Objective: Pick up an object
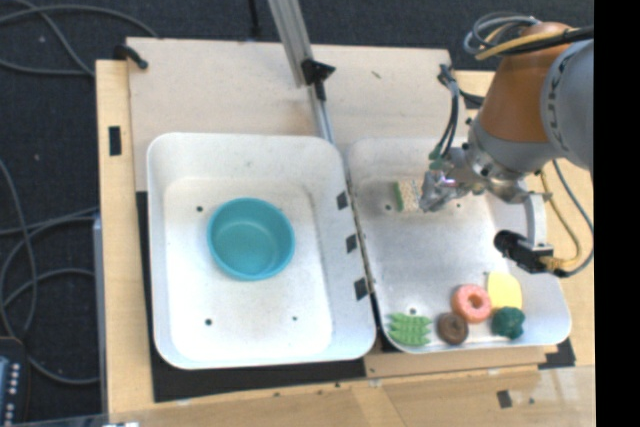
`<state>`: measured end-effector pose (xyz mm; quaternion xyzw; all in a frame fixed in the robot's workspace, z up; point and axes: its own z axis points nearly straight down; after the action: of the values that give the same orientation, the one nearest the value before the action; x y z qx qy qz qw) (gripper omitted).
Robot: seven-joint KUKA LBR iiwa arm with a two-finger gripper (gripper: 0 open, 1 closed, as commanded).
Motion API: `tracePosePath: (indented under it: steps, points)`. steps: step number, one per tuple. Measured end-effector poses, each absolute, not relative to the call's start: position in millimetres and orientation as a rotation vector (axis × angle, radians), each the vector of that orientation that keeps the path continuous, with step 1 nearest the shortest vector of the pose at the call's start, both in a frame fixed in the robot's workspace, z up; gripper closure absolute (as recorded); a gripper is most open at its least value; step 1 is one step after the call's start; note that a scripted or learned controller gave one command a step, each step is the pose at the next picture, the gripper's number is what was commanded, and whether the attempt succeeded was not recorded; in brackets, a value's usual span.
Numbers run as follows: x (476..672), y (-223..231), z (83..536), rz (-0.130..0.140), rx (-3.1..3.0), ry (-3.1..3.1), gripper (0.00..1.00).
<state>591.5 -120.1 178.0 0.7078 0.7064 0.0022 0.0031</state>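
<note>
My gripper (432, 194) is down in the right bin (440, 255), near its far left part. A small beige and green object (405, 195) lies just left of the fingertips, touching or nearly touching them. Along the right bin's front edge lie a green leafy piece (407, 327), a brown donut (453, 328), a pink donut (471, 302), a yellow piece (505, 291) and a dark green piece (509, 322).
The left bin (180, 315) holds a teal bowl (251, 237). A slanted metal rail (285, 5) runs from the top down to the gap between the bins. Cables hang by the arm's wrist at the right.
</note>
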Motion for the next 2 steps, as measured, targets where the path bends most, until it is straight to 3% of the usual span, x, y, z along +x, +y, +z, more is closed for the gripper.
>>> tracePosePath:
  steps: [2]
  points:
    - [588.7,-114,268,0.005,2.214,2.223,1.0]
